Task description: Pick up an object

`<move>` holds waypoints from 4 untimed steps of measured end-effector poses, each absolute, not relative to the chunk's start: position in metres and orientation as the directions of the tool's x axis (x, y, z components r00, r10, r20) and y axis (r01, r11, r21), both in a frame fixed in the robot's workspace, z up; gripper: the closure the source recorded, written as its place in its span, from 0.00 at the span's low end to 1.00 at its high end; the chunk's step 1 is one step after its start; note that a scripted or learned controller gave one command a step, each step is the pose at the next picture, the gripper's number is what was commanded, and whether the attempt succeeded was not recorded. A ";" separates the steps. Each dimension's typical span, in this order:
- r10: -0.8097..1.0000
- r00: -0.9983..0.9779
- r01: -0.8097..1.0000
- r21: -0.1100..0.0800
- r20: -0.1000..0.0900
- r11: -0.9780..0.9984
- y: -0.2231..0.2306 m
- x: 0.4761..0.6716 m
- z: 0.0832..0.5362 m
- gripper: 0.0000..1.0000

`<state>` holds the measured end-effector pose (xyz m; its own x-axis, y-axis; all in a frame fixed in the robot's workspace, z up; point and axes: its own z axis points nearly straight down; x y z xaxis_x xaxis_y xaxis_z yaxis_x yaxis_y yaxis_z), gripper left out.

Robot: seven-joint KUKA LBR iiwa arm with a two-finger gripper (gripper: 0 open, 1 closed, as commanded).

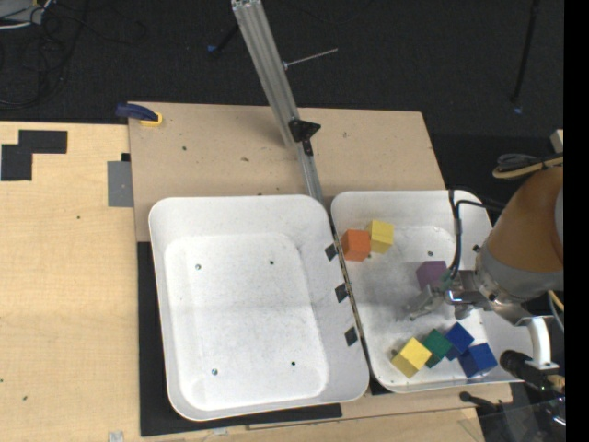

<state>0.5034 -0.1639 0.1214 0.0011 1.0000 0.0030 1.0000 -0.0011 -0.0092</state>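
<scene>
Two shallow white bins are being carried side by side on the tabletop (276, 145). Within the right bin (405, 205), the purple block (431, 273) is being approached by the end effector (431, 304), just below it; whether that end effector is open cannot be told. Orange (357, 244) and yellow (382, 236) blocks are being kept farther up.

A pale wooden bench (55, 274) fills the left, marked with black patches (32, 150) and a grey one (118, 182). Further right lies a tan board (276, 155), a blue and yellow clamp (140, 113) at its far left corner. Beyond, dark floor (138, 44); a metal rail (271, 63) slants across.
</scene>
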 end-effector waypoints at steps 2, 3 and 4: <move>1.000 0.011 1.000 -0.003 0.004 -0.011 -0.164 0.503 0.102 1.00; 1.000 -0.001 1.000 0.003 0.000 0.001 -0.165 0.501 0.164 1.00; 1.000 -0.001 1.000 0.003 -0.001 0.001 -0.166 0.502 0.217 1.00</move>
